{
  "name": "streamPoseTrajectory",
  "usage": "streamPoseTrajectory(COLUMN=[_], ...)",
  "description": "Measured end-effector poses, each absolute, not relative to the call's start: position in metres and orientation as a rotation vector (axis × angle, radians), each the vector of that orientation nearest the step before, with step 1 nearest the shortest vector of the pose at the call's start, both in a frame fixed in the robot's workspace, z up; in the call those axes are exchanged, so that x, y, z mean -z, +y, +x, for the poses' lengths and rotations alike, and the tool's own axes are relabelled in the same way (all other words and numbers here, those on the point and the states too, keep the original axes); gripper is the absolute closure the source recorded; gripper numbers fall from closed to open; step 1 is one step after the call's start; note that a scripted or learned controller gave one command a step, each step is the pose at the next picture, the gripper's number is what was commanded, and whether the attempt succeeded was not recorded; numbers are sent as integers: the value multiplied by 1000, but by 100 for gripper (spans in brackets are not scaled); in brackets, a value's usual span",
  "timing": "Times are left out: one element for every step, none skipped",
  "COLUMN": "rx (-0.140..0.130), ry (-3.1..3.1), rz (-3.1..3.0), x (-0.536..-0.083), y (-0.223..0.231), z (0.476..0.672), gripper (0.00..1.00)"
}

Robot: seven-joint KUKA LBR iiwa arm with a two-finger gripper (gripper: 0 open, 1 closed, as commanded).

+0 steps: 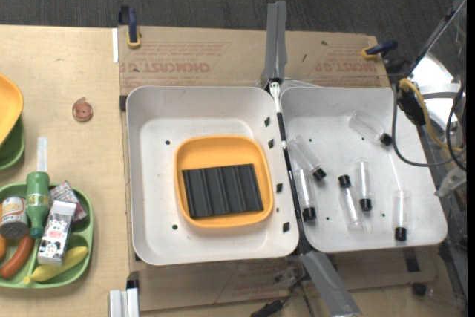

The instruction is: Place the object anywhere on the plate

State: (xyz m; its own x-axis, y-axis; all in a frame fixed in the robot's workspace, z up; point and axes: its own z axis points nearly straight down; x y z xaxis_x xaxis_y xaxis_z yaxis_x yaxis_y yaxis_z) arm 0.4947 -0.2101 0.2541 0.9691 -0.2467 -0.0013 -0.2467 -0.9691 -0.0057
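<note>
Yellow bowl [9,111] cropped at left edge

Arm drawn back at the right margin

Pale grey arm [454,159] parts stand along the right edge, a black cable [404,137] looping beside them; pose too cropped to tell.

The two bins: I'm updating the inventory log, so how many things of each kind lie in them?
clear tubes with black caps: 6
orange plate: 1
dark grey ribbed block, lying on the plate: 1
Total: 8
</note>
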Motion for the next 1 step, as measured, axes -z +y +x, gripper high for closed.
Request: streamPoseTrajectory(rx=[2], ry=[309], rz=[-3118], x=[-334], y=[-220], z=[517], gripper=[0])
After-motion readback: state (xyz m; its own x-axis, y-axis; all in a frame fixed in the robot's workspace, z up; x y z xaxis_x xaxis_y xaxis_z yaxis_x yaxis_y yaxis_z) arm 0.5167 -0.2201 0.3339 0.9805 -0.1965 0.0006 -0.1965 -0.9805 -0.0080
